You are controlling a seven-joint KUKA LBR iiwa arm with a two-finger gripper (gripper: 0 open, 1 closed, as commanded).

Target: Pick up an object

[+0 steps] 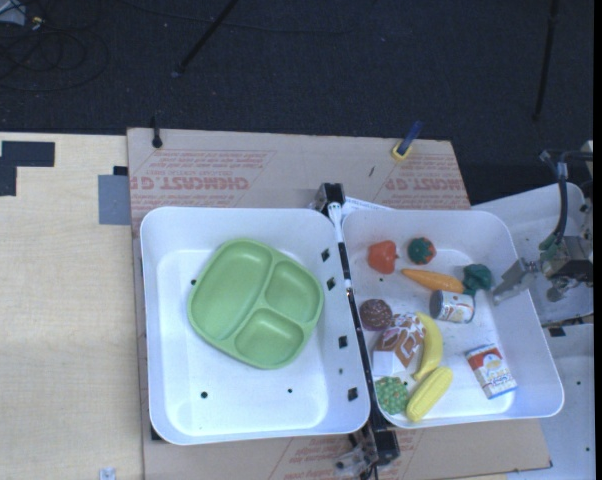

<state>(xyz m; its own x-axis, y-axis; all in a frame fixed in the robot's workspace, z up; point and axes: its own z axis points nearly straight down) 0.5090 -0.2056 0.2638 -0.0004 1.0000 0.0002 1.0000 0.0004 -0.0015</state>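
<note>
Green plastic comes first on the left: a divided plate point(256, 303) lies alone in the left bin point(171, 408), flat and slightly turned. Nothing there bears on the pick.

In the right bin point(531, 393) the toys are all lying on the floor of the bin, so as far as can be judged the task is barely begun and no object has been lifted. Along the bin's left wall sit a dark brown round piece point(376, 314), a brown-and-white packet point(401, 340), and a green dotted piece point(391, 394) near the front corner. Just beside them a banana point(430, 341) curves down toward a yellow corn-like piece point(429, 392). Further back are a red pepper point(382, 256), a dark green vegetable with a red spot point(421, 250), and an orange carrot point(433, 280) lying slantwise. A small can point(454, 309) rests near the carrot's end, with a dark green lump point(477, 276) just beyond it. A red and white carton point(490, 369) lies apart toward the front right.

At the right rim, the claw point(511, 280) hangs above the bin's edge, near the green lump. It grips nothing visible; whether its fingers are spread cannot be told.

The descent, closing and lift all remain.
</note>
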